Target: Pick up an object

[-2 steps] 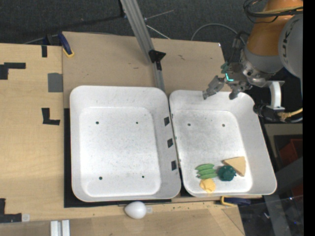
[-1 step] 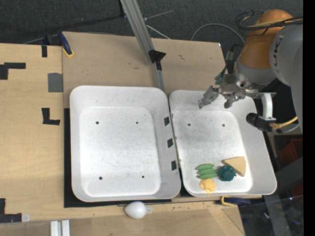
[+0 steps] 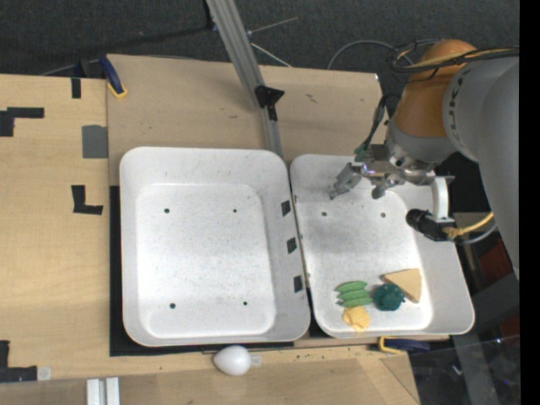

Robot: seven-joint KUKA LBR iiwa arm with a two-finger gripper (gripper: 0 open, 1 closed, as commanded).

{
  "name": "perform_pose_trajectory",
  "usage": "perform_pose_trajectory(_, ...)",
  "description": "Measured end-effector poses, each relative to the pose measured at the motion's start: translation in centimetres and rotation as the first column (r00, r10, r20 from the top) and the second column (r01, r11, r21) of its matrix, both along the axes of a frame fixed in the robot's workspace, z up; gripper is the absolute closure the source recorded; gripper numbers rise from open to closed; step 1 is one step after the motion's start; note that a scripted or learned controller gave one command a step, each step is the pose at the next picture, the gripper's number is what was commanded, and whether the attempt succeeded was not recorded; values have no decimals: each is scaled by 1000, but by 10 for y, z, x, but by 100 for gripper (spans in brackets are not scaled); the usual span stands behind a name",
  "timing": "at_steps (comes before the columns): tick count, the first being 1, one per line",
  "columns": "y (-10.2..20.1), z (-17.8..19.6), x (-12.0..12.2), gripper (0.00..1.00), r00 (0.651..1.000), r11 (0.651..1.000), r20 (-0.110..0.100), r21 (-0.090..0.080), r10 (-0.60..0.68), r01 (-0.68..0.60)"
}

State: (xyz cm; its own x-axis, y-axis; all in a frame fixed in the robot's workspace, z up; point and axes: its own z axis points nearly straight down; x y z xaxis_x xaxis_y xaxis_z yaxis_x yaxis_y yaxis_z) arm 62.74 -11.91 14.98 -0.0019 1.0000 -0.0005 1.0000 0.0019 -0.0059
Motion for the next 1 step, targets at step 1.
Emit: perform_pose_trajectory(1,8,-48,1,0,1000,1000,-1,0,0,0)
